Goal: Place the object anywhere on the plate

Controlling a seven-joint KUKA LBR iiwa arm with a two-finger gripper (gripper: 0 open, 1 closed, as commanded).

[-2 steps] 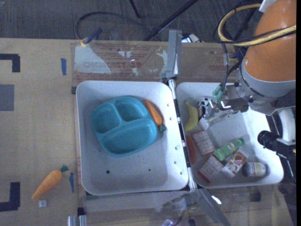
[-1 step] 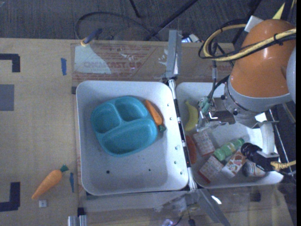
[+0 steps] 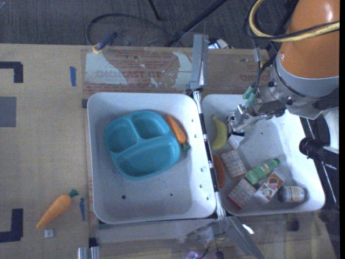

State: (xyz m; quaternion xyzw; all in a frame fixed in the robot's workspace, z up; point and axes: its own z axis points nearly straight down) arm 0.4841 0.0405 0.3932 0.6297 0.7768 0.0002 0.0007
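Observation:
A blue divided plate (image 3: 141, 143) lies in the left bin (image 3: 156, 204), toward its back. An orange toy carrot (image 3: 176, 128) rests along the plate's right rim, its green top pointing to the front. My gripper (image 3: 237, 125) hangs over the back left part of the right bin (image 3: 307, 144), just right of a yellow banana (image 3: 219, 133). Nothing shows clearly between its tips. The arm's orange band and grey wrist fill the top right.
The right bin also holds a reddish sausage (image 3: 218, 170), a checked box (image 3: 233, 163), a green bottle (image 3: 262, 171), two small cartons (image 3: 269, 186) and a can (image 3: 291, 193). A second carrot (image 3: 54, 210) lies on the bench at the front left.

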